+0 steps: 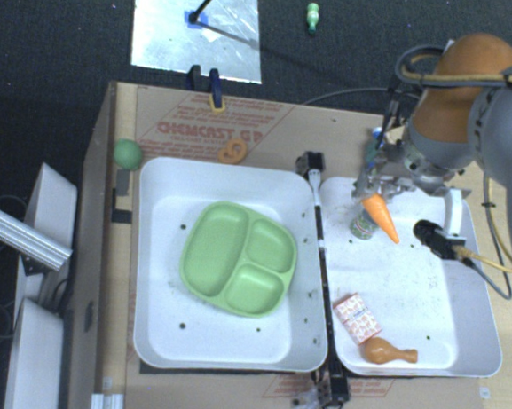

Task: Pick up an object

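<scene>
My gripper (375, 193) hangs over the far left corner of the right bin (470, 307). An orange toy carrot (383, 219) has its wide end between the fingers, with its tip slanting down and to the right; the gripper is shut on it. Just beside the carrot, on the bin floor, stands a small grey-green bottle-like object (362, 226). Nearer the front of the same bin lie a red-and-white checked packet (357, 317) and a brown-orange drumstick-shaped toy (387, 350).
The left bin (156, 324) holds a green divided plate (238, 258). A raised divider (321, 249) runs between the bins. On the bench behind the bins are a green ball (127, 153), a small orange pretzel shape (232, 151) and a blue clip (215, 87).
</scene>
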Motion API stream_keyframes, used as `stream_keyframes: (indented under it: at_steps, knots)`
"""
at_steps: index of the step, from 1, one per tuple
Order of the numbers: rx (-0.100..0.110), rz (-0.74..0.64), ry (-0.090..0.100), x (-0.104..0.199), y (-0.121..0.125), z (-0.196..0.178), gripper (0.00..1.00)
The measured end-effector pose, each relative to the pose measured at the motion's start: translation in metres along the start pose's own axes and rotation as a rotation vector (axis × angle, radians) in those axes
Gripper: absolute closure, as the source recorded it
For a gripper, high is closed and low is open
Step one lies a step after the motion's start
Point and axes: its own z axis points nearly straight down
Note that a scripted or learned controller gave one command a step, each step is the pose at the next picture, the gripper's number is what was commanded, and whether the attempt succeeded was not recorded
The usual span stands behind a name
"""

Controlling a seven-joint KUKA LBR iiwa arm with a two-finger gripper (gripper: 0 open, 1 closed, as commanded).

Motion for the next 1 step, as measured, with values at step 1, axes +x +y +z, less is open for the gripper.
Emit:
stream_keyframes:
  at_steps: [1]
  knots:
    - [0.001,0.000,0.000,0.0767,-0.0362,-0.0268,1.00]
